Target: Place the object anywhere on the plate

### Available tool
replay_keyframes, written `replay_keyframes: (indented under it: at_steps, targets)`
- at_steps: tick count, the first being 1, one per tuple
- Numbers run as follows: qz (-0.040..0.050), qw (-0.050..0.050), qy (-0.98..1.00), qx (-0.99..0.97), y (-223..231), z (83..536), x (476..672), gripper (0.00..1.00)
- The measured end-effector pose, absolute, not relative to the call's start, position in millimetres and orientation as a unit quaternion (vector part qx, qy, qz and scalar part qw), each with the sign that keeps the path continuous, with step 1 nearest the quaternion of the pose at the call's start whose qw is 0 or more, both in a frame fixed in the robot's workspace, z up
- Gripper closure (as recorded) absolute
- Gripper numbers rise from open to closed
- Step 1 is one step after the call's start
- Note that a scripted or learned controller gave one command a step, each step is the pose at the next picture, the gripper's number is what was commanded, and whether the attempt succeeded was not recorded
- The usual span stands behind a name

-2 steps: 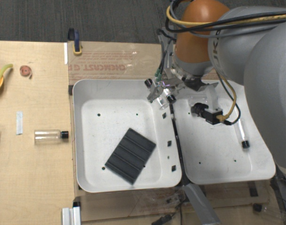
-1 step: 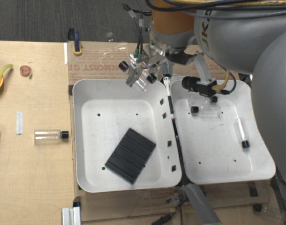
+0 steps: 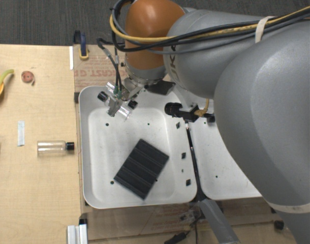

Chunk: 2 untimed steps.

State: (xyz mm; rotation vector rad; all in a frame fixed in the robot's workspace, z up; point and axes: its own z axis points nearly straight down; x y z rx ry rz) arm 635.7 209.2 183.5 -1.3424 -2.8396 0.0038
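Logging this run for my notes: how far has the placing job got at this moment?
Nothing looks done yet. The black ribbed block lies flat on the floor of the left bin, tilted diagonally, with nothing touching it. In hand: the hand hovers over the bin's upper left corner, apart from the block. Left: grasping the object and placing it on a plate, which I cannot pick out here.

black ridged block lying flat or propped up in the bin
Lying flat: the black ridged block rests face up on the left bin floor, turned diagonally.

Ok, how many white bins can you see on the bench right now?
2: the left bin, holding a black ridged block, and the right bin, largely covered by the arm, so its contents may be hidden.
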Motion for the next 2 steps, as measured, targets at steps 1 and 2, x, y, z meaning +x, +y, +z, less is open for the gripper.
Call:
replay_keyframes:
  at_steps: [1,2]
  targets:
    - [0.0007,-0.001,-0.953,-0.302,124.8,377.5,646.9,1.00]
    - [0.0008,0.000,-0.958,-0.286,194.0,222.2,627.7,1.00]
